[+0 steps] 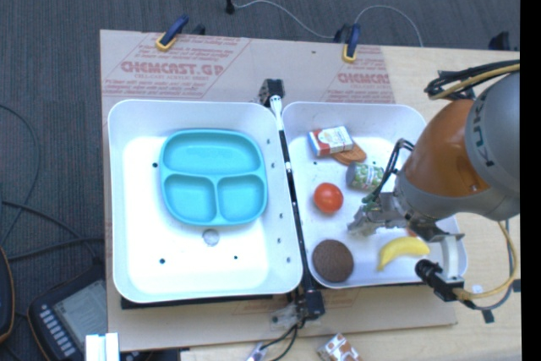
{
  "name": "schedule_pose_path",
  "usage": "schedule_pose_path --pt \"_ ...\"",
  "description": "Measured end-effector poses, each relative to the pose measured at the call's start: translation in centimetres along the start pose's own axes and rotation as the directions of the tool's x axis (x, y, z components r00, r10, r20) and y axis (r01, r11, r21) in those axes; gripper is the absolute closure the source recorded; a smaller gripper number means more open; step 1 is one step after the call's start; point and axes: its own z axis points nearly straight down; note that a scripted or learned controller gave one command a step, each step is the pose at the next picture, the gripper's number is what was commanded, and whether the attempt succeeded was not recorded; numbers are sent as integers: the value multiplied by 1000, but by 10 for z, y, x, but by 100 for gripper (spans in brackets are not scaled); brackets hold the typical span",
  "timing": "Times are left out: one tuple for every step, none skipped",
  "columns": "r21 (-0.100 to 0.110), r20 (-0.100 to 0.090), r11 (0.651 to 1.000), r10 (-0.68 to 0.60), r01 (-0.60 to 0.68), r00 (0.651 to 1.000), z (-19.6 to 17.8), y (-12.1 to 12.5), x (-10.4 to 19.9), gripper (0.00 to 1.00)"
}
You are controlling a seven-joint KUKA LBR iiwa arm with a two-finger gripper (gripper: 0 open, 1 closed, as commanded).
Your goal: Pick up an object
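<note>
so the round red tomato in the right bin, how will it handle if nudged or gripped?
The round red tomato would probably roll if nudged, as bare bin floor surrounds it. Its glossy, curved skin may slip between fingers. It is probably a light toy, though that's uncertain.

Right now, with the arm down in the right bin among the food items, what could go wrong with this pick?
1. The end effector sits between the tomato, the brown round item and the banana; it could close on nothing.
2. The tomato is round and may roll away if nudged.
3. The banana lies close beside the arm and could get pushed against the right bin's wall.
</note>
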Motion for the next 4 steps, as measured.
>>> schedule_pose_path --pt "1 0 1000 0 0 1000 0 0 0 0" --pt "2 -1 1000 0 0 1000 -9 0 0 100" --pt "2 -1 1000 1 -1 1000 -9 0 0 0" --pt "0 4 1000 1 -1 1000 10 -2 28 0"
